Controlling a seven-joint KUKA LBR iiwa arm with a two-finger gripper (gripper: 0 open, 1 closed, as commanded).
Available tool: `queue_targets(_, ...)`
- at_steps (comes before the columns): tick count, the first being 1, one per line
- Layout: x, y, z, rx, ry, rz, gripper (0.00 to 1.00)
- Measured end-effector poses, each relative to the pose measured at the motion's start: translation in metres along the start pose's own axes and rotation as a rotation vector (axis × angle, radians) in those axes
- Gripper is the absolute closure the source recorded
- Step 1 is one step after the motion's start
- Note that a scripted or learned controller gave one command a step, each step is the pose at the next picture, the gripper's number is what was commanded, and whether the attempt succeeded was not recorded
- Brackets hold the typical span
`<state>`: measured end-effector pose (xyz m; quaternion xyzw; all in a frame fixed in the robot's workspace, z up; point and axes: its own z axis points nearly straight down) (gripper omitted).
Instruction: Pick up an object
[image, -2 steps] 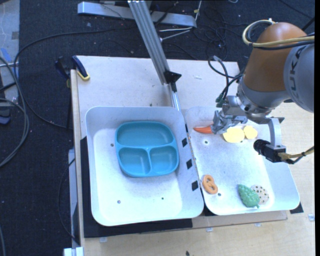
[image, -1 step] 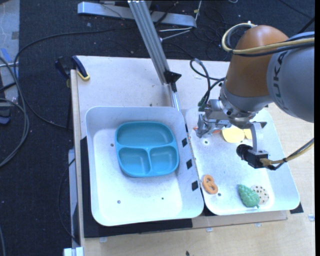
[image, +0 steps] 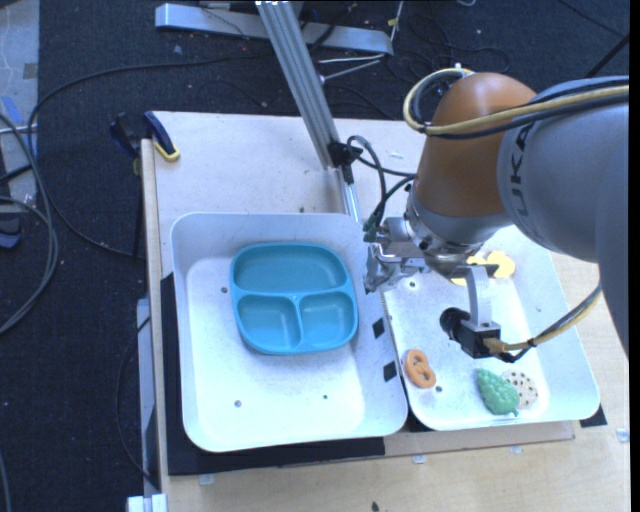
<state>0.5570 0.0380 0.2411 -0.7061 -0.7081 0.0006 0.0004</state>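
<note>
Just right of the blue three-compartment plastic plate (image: 293, 298), over the wall where the two bins meet, the two-finger gripper (image: 380, 275) hangs beneath the grey arm (image: 570, 180) and its orange band (image: 480, 110). Whether the gripper is open or closed cannot be told from this angle.

The plate lies flat in the shallow left white bin (image: 250, 420), nearer that bin's far side. The loose things to pick all lie farther right of the plate, in the shallow right white bin (image: 570, 370).

Closest to the plate, just right of its near right corner and a little nearer the camera, lies a small orange pretzel-shaped piece (image: 420, 368). Farther right of the plate lies a green lumpy toy piece (image: 497, 392). Touching that piece's right side is a round pale disc with dark specks (image: 521, 386).

Level with the plate's far half and well to its right, a yellow piece (image: 497, 266) shows partly from behind the wrist; its shape cannot be told. The gripper stands apart from all four.
</note>
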Motion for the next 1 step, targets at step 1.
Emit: queue_targets(1, 0.0404, -0.0238, -0.0011, 0.001, 0.001, -0.001, 1.0)
